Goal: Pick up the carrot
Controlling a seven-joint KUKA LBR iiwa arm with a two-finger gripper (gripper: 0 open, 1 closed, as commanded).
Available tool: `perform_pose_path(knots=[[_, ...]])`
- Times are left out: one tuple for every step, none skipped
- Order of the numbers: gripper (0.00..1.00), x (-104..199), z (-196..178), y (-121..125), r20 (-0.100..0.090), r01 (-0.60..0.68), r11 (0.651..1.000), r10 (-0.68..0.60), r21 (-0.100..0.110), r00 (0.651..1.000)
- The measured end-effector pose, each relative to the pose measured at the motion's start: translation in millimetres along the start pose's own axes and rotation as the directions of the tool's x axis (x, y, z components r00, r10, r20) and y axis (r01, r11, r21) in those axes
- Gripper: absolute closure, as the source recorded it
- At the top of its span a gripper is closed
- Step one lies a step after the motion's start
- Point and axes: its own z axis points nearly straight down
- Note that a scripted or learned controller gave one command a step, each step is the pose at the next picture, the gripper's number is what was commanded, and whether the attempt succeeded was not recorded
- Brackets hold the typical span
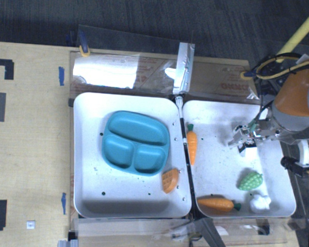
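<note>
Two carrots lie in the right bin [276, 168]. One small orange carrot [192, 146] with a green top lies lengthwise against the bin's left wall. A larger carrot [216, 203] lies along the front wall, its green end pointing right. My gripper [242, 137] hangs over the back right part of the same bin, well to the right of the small carrot and behind the large one. Its fingers stand open with nothing between them.
A green bumpy toy [250, 180] and a white object [260, 202] sit in the right bin's front right corner. The left bin [85, 158] holds a blue divided plate [136, 142] and an orange-brown piece [169, 180] near the dividing wall.
</note>
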Motion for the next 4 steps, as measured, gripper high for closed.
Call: perform_pose_path(knots=[[1.00, -1.1, -13.8, 2.4, 0.003, 0.000, 1.000, 0.001, -0.009, 1.000], [1.00, 105.5, -134.5, 26.5, 0.003, 0.087, 0.996, -0.087, -0.015, 0.996], [1.00, 159.2, -131.9, 8.8, 0.001, 0.296, 0.955, -0.296, -0.002, 0.955], [1.00, 159.2, -142.4, 9.9, 0.003, 0.296, 0.955, -0.296, -0.006, 0.955]])
